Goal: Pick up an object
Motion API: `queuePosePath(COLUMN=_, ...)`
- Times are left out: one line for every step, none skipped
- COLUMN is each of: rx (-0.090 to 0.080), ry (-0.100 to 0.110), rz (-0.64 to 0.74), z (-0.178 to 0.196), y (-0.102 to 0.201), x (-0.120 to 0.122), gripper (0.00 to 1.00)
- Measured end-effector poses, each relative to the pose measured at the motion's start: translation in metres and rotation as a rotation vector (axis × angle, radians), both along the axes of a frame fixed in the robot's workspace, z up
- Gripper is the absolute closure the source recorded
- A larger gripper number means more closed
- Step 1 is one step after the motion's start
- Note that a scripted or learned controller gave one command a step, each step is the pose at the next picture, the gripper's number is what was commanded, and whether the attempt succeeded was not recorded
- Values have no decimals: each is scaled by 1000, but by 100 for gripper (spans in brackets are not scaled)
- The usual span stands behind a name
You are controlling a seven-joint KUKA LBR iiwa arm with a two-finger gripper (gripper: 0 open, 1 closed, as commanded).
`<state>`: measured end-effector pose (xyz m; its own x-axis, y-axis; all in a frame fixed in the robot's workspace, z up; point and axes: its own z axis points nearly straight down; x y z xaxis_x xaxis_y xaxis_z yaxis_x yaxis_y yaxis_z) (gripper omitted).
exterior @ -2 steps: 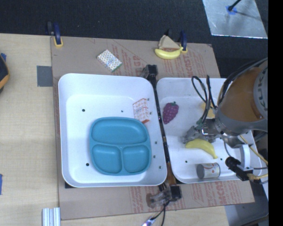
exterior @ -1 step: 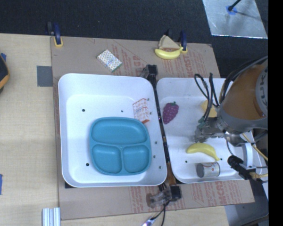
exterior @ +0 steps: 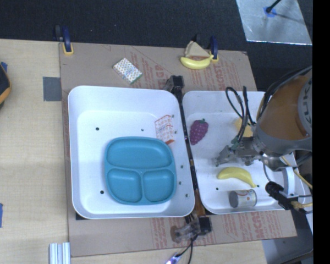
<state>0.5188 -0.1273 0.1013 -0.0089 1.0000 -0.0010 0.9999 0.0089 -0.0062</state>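
My gripper [exterior: 224,156] hangs low in the right bin [exterior: 209,104], reaching in from the right. A yellow banana [exterior: 237,175] lies just below and to the right of it, close but apart. A purple bunch of grapes [exterior: 198,130] lies to its upper left, near the bin's left wall. A small grey can [exterior: 242,198] lies on its side at the bin's front edge. A yellow object [exterior: 242,126] is partly hidden behind the arm's black cables. I see nothing held in the gripper.
The left bin [exterior: 82,109] holds a blue divided plate [exterior: 139,169] and a red-and-white packet [exterior: 165,128] by its right wall. Outside the bins, a second banana [exterior: 195,62] and a small patterned packet [exterior: 127,70] lie on the cardboard at the back.
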Motion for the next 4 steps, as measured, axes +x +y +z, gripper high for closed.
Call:
queuePosePath(rx=1, ry=-1, rz=-5, z=-10, y=18, x=-25, gripper=0)
queuePosePath(rx=0, ry=0, rz=-2, z=0, y=17, x=-25, gripper=100)
queuePosePath(rx=0, ry=0, rz=-2, z=0, y=17, x=-25, gripper=0)
queuePosePath(rx=1, ry=-5, rz=-6, z=-9, y=-2, x=78, gripper=0)
